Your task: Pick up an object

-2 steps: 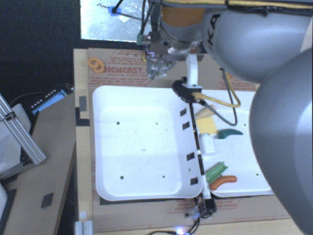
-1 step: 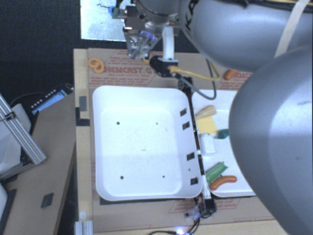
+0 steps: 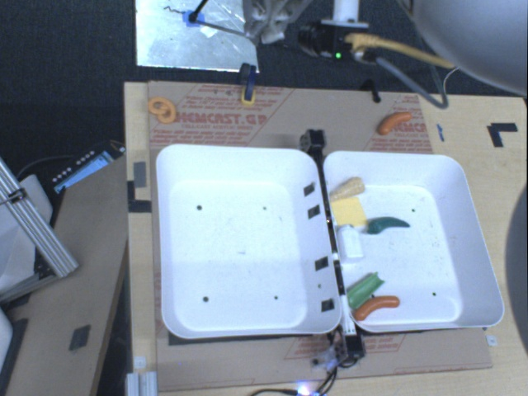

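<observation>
The gripper (image 3: 272, 23) hangs at the far edge, beyond both bins; whether it is apart or together, I cannot tell. In the right bin (image 3: 462, 221), along its left wall, lie a beige piece (image 3: 346, 189), yellow block (image 3: 348, 213), teal pepper (image 3: 386, 225), white piece (image 3: 351, 243), green piece (image 3: 363, 288) and orange sausage (image 3: 377, 305).

Two shallow white plastic bins sat side by side on the tabletop (image 3: 140, 370). The right bin (image 3: 462, 221) held items crowded along its left wall: a beige roll (image 3: 346, 189) farthest back, then a yellow block (image 3: 349, 213), a dark green pepper (image 3: 386, 225), a small white cylinder (image 3: 351, 243), a green pod (image 3: 363, 288) and an orange sausage (image 3: 377, 305) nearest.
</observation>
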Robot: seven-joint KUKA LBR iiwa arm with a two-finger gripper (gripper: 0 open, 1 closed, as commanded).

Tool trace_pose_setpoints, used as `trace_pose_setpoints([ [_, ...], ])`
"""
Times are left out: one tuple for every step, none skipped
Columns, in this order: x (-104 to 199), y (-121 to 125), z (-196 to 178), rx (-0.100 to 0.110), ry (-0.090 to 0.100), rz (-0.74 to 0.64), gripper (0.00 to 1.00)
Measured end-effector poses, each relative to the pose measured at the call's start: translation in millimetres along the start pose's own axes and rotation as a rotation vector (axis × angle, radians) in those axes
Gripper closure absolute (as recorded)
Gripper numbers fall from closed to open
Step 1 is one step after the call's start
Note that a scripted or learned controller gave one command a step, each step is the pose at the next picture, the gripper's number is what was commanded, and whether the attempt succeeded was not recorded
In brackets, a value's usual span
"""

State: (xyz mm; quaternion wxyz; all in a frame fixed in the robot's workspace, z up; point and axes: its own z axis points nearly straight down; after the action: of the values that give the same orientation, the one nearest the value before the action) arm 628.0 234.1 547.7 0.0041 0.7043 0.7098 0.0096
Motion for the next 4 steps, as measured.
trace_pose_setpoints([
  [-123, 9, 83, 0.024, -0.012, 0.018, 1.0],
  [-28, 38, 129, 0.021, -0.006, -0.003, 1.0],
  [0, 38, 135, 0.017, -0.006, 0.002, 1.0],
  [-1, 37, 155, 0.019, -0.008, 0.004, 1.0],
])
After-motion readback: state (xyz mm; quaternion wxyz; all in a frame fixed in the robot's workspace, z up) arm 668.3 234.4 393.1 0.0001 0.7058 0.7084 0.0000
